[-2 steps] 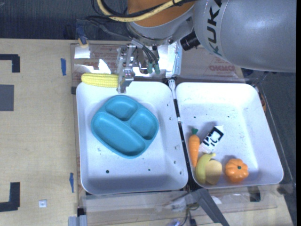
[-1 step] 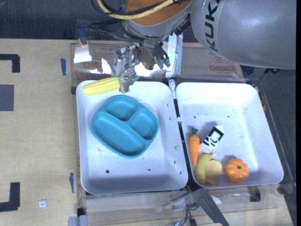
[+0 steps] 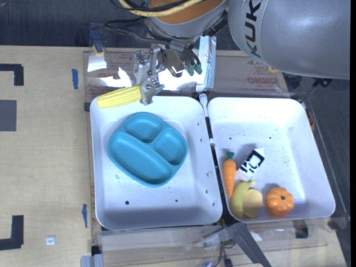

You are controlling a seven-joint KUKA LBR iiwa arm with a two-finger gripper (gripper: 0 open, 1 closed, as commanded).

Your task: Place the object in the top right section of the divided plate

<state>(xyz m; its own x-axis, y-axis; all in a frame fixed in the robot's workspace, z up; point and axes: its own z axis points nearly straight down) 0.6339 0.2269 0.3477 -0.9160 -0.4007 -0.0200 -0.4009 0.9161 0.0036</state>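
A yellow corn cob (image 3: 118, 97) hangs level over the far left corner of the left bin (image 3: 161, 210). My gripper (image 3: 148, 94) is shut on the cob's right end, with the metal fingers (image 3: 150, 82) coming down from the wrist above. The blue divided plate (image 3: 147, 147) lies in the middle of the left bin, below and slightly right of the cob. It has two small sections on its far side and one long section on its near side, and nothing lies in any of them.
The right bin (image 3: 289, 121) holds a carrot (image 3: 229, 174), a black-and-white packet (image 3: 251, 163), a yellow-green fruit (image 3: 245, 199) and a small orange pumpkin (image 3: 278, 200), all near its front. The grey arm (image 3: 295, 21) spans the top right.
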